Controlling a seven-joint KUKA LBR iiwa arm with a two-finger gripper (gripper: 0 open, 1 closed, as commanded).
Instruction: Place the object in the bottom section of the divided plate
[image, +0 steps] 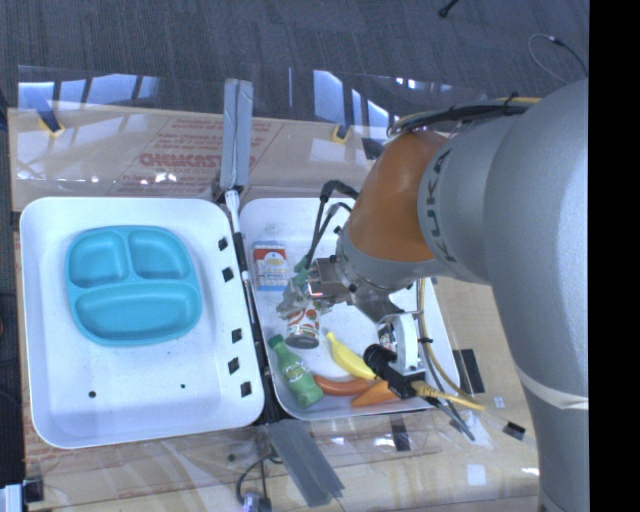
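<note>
A blue divided plate (130, 283) lies in the left bin (60, 400), its large bottom section toward the near side. My gripper (301, 297) hangs low in the right bin (262, 215), directly above a small red-and-white can (303, 328) that lies tilted on the bin floor. The gripper's tip touches or nearly touches the can's top. The grey arm with its orange band (400, 200) covers most of the right bin's far right side.
In the right bin lie a small white and red carton (269, 266), a green bottle (296, 373), a yellow banana (350, 356), a red chili (338, 385) and an orange carrot-like piece (377, 394). A black divider edge (238, 300) separates the bins.
</note>
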